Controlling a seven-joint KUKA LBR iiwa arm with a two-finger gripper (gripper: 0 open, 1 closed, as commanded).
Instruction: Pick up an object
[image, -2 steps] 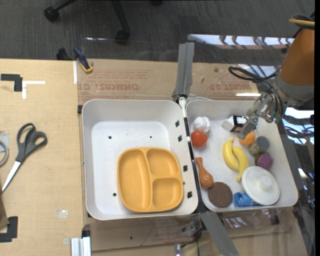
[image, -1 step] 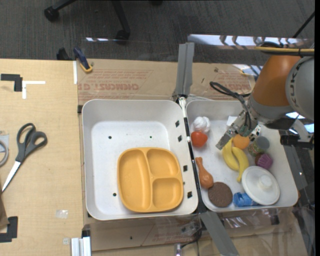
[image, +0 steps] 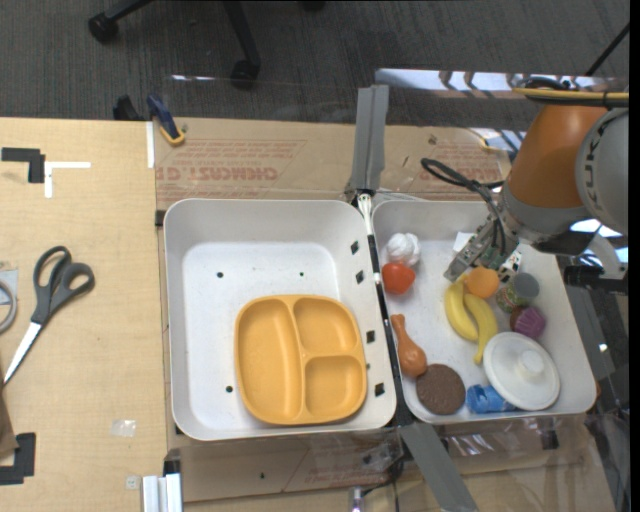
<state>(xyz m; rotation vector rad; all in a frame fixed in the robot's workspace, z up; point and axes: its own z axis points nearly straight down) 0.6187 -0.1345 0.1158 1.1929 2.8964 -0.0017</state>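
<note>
Scissors: scissors (image: 45, 300) lie on the wooden desk (image: 90, 400), well to the left of the left bin; black handles up, blades pointing down-left
Left bin: the left bin (image: 190, 300) holds a yellow divided tray (image: 300, 358), lying flat toward the bin's lower right
Right bin, left side: a white ball (image: 403, 246) with a red tomato (image: 398, 278) just below it; lower, a tan drumstick (image: 407, 347) and a brown round patty (image: 440, 389)
Right bin, middle: a banana (image: 470, 315) curves down from the orange fruit (image: 482, 282); a blue piece (image: 487, 401) sits by the patty; a white lidded bowl (image: 520, 369) lies right of it
Right bin, right side: a grey-green lump (image: 519, 290); a purple item (image: 529, 321) below it
Gripper: the gripper (image: 478, 258) hangs low over the right bin (image: 575, 330), directly above the orange fruit and apparently touching it; whether the fingers are parted or clenched, I cannot tell
</note>
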